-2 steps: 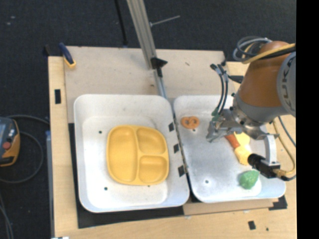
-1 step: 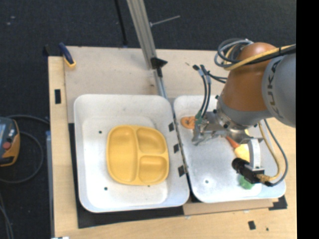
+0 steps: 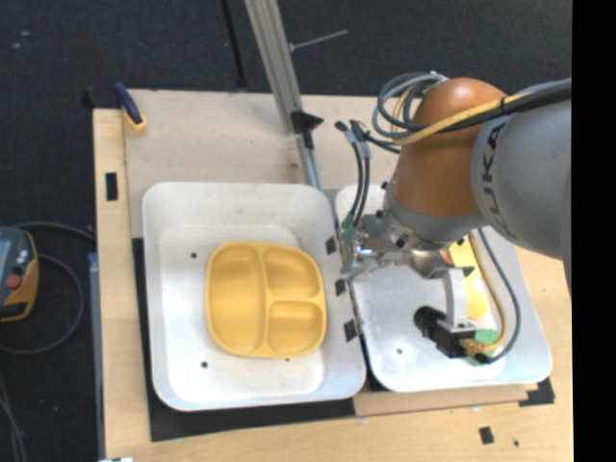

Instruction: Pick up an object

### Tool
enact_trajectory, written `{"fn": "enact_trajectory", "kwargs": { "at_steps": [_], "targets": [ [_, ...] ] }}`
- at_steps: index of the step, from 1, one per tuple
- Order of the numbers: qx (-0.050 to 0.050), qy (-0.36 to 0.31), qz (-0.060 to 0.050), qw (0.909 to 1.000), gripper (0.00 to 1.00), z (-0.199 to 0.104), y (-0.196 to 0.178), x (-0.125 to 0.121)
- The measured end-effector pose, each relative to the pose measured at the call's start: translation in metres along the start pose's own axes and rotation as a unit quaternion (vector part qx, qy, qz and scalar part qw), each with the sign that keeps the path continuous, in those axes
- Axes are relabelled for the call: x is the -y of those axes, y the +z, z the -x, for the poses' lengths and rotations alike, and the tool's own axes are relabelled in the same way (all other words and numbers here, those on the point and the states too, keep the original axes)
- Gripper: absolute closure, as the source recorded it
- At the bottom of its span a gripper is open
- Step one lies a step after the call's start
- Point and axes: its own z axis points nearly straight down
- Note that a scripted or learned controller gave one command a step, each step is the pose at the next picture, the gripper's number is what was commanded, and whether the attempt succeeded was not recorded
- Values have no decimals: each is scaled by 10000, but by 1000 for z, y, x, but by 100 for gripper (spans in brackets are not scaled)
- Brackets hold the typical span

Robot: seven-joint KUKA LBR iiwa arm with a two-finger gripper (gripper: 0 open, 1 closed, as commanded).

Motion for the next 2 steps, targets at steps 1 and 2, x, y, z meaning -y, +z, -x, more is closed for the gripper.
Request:
{"fn": "enact_trajectory", "kwargs": {
  "at_steps": [1, 2],
  "targets": [
    [8, 12, -18, 10000, 100, -50, 14, 5],
    [8, 30, -12, 10000, 0, -48, 13, 5]
  ]
}}
